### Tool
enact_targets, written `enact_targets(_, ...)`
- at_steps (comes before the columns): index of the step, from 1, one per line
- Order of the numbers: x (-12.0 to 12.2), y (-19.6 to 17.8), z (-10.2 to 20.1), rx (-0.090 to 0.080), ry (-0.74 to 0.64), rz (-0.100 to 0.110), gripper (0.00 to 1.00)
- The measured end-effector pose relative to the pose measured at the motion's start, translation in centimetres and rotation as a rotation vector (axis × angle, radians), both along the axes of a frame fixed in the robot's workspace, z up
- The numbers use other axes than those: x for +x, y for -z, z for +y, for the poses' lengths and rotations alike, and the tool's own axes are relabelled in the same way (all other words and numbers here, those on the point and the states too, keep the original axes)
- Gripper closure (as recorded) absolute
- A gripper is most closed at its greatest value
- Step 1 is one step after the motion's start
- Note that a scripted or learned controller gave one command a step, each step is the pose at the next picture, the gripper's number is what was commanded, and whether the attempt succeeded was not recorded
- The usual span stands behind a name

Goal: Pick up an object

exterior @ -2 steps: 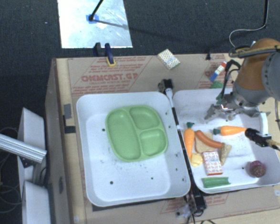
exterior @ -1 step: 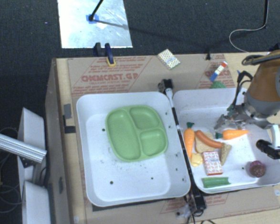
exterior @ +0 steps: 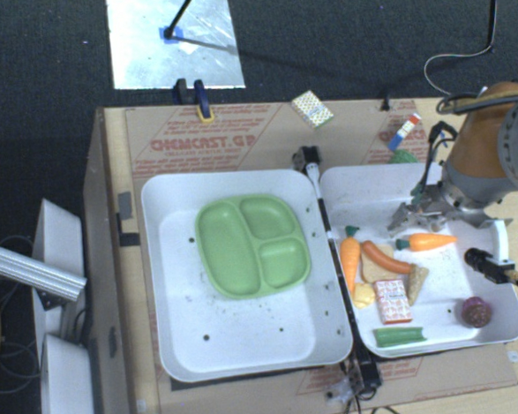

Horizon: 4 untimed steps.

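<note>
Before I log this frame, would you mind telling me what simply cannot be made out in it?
- End effector: in the camera view the grey arm's wrist covers it, so its grip state is unreadable.
- Small red-and-white printed carton: its lettering is too small to read.
- Tan wedge-shaped piece: partly under the orange sausage-shaped toy; identity unclear.
- Grey arm: cut off by the right edge.

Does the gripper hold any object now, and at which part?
Nothing is visibly held. The gripper hovers just above the orange carrot in the right bin.

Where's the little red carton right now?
In the camera view, the red carton lies in the right bin, near its front, just above the green block and below the sausage.
</note>
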<state>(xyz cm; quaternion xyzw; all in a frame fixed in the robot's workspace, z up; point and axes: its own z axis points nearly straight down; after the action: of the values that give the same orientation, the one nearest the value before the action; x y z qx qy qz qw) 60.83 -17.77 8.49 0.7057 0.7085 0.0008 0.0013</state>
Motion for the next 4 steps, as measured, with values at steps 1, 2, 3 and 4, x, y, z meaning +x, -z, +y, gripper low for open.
enact_targets(1, -2.6, 0.0, -0.5, 0.0, 0.003, 0.002, 0.0)
enact_targets(2, -4.8, 0.1, -0.5, 0.0, 0.003, 0.002, 0.0)
enact_targets(3, -4.7, -1.0, -0.5, 0.0, 0.003, 0.0, 1.0)
enact_targets(4, -4.7, -1.0, -0.5, 0.0, 0.003, 0.0, 0.0)
